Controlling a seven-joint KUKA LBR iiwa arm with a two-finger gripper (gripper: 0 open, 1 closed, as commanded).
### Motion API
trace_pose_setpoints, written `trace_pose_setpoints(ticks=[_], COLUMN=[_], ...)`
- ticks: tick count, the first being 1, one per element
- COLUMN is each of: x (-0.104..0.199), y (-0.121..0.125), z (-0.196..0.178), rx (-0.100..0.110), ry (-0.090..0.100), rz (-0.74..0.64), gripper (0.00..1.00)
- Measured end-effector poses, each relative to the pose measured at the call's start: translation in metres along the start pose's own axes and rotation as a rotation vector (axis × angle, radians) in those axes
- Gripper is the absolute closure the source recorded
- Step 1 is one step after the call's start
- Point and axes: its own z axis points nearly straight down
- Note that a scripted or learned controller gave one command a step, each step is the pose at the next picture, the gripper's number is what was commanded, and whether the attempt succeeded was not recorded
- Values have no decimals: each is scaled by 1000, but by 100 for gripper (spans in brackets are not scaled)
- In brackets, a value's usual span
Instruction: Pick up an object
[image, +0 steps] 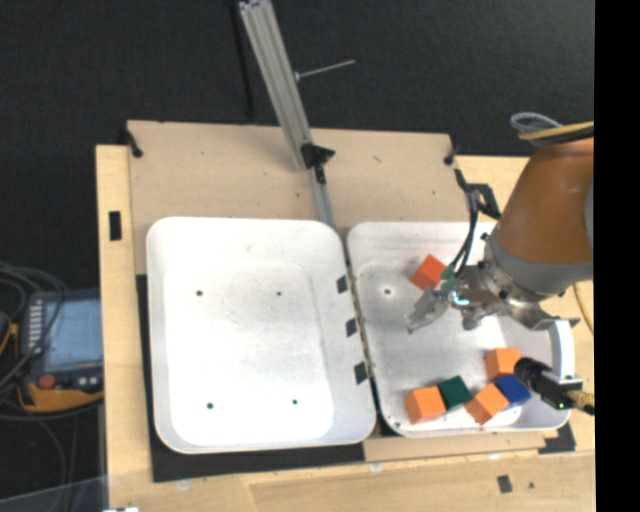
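Several small blocks lie in the right bin (390, 260). One orange block (429, 271) sits alone near the bin's middle, and my gripper (441, 321) hovers just below and to the right of it. The gripper is open, with its two fingers spread and nothing between them. Along the bin's near edge lie an orange cube (425, 403), a green block (455, 390), another orange block (489, 402), a blue block (510, 388) and a further orange block (502, 360). The arm's orange band (550, 210) covers the bin's right part.
The left bin (245, 330) lies beside the right one, joined by dark clips (352, 325). A slanted metal rail (285, 90) rises behind the bins. A pendant and cables (60, 340) rest off the bench at the left.
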Motion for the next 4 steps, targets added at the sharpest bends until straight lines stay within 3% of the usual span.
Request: trace_pose_setpoints(ticks=[1,2,4], x=[0,-10,-18], y=[1,-3,1], z=[-2,57,146], rx=[-6,1,-7], ry=[-1,-3,-4], rz=[5,6,6], gripper=[0,0,0])
